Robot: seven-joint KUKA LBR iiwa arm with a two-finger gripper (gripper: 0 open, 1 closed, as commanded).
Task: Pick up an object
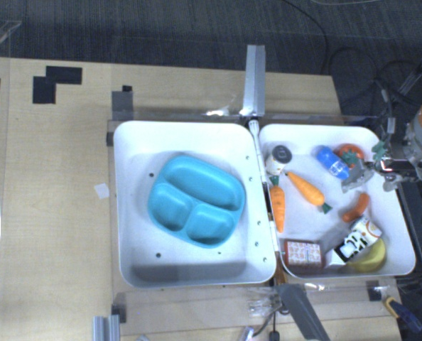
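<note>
On your desk (55, 212) you have two shallow white bins side by side. The left bin (129, 212), at the middle of the frame, carries a blue divided tray (195, 199) lying at a slant, with three compartments.

The right bin (403, 251) holds the loose things you could pick. Along its left wall lies a small carrot (277, 207), pointing down the frame, and just right of it a larger carrot (305, 189) lies on a diagonal, its green end toward the lower right. Above them, near the upper left corner of that bin, sits a dark round piece (280, 153) beside a small white one (272, 165). Further right you see a blue bottle-like object (331, 160) touching a red round object (350, 152). At the bottom of the bin rest a brown patterned box (303, 253), a black-and-white carton (356, 239) and a yellow fruit (371, 256), the last two pressed together.

The arm comes in at the right edge of the frame, and its pincer (371, 169) hangs over the right part of the right bin, close by the red object and above a small orange piece (356, 206). You cannot tell from this view whether the pincer is spread or pressed together, and nothing is plainly seen between its tips.
</note>
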